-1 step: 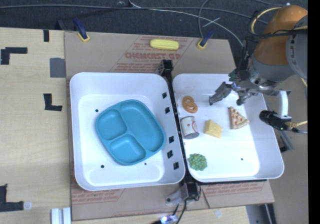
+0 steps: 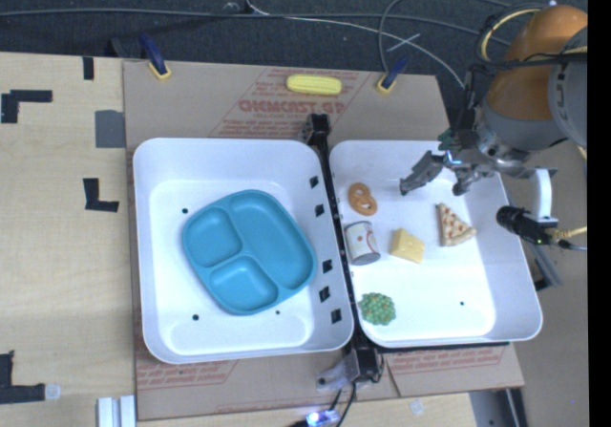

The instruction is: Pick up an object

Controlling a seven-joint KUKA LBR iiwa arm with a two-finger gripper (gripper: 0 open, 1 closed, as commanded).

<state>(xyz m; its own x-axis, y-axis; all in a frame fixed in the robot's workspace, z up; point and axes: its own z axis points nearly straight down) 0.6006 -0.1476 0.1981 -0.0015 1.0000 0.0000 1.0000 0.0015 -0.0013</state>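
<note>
Nearest the camera, a green broccoli floret [image 2: 378, 308] sits low in the right bin [image 2: 496, 306], close to the divider between the two bins. Above it a small grey-and-white can [image 2: 361, 243] lies on its side, long axis running roughly up and down the view, and just beside it to the right is a yellow cheese wedge [image 2: 409, 246]. A brown pretzel [image 2: 361, 197] rests higher up near the divider. A pizza slice [image 2: 452, 224] lies toward the right wall, its long axis tilted, narrow tip pointing up and left.

Open white floor spreads across the lower right of that bin, well apart from every item, and a bare strip runs along its top edge.

From the right the grey arm reaches in, and its pincer [image 2: 441, 175] hangs over the upper part of the right bin with its dark fingers [image 2: 416, 177] spread apart, nothing between them. It stands above the pizza slice and right of the pretzel.

Over in the left bin [image 2: 153, 224] a blue divided plate [image 2: 248, 250] lies tilted diagonally. A yellow banana [image 2: 313, 85] lies on the cardboard tabletop [image 2: 220, 96] beyond the bins.
</note>
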